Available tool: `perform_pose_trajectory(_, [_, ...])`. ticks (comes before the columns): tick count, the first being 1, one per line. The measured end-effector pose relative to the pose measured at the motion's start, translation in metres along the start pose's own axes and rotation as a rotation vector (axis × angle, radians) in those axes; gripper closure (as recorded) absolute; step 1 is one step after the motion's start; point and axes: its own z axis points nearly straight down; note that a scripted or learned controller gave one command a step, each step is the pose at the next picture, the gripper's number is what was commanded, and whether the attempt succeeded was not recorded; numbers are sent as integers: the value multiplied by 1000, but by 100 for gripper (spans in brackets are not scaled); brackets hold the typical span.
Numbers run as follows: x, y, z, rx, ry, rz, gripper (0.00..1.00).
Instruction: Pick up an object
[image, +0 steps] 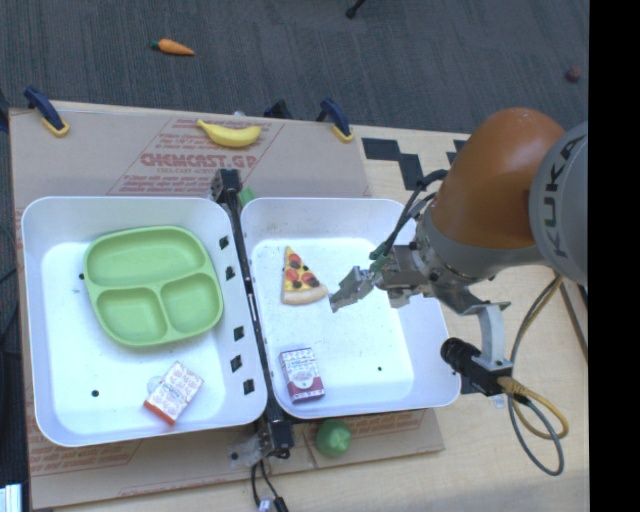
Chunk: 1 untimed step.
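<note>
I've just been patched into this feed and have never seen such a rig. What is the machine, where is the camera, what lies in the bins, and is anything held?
One fixed camera looks down at a slant on a bench with two white bins side by side. The machine is a grey robot arm with an orange band, reaching in from the right. Its gripper is over the right bin, just right of a toy pizza slice; I see nothing between its fingers. A small red and white box lies near that bin's front. The left bin holds a green divided plate and a red and white packet. Outside the bins, a banana lies on the cardboard behind, a green ball in front, and a carrot on the floor.
</note>
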Motion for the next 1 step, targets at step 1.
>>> perform_pose_trajectory(1, [111, -7, 17, 0, 0, -5, 0])
